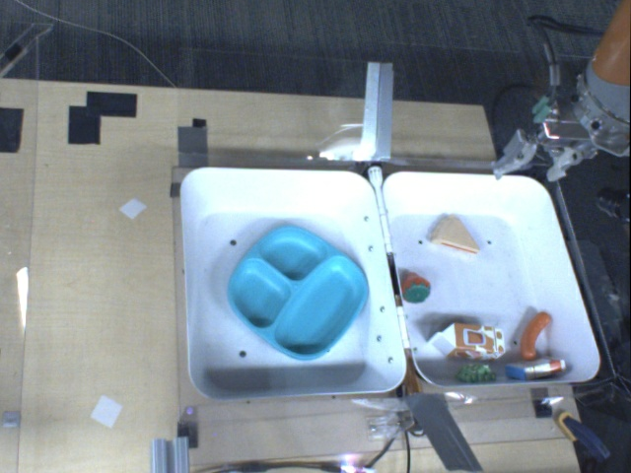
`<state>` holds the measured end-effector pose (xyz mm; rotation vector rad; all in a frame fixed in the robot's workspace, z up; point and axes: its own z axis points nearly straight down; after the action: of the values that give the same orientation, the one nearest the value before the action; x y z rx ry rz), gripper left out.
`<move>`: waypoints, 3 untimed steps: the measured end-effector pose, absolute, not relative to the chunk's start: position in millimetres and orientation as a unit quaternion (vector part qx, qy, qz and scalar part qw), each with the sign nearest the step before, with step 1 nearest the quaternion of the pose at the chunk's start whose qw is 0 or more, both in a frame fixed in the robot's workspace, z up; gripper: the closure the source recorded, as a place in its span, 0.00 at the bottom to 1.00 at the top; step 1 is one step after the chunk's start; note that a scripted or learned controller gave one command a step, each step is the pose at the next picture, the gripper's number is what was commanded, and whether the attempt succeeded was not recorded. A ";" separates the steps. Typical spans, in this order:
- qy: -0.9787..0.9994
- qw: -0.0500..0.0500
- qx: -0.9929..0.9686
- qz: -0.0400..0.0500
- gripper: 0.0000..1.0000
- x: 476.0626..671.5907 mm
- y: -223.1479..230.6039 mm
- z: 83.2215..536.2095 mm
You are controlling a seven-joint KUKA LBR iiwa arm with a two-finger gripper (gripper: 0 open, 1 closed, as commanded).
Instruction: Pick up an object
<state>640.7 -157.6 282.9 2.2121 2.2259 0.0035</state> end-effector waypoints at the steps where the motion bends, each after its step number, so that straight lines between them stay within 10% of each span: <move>1: 0.622 0.000 0.783 0.001 0.00 628.6 -97.2 137.1; 2: 0.740 0.002 0.673 0.002 0.00 660.6 -113.3 109.2; 3: 0.776 0.004 0.630 0.003 0.00 554.7 -86.8 89.6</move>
<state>554.7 -86.8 89.6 1.9743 2.4328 0.0100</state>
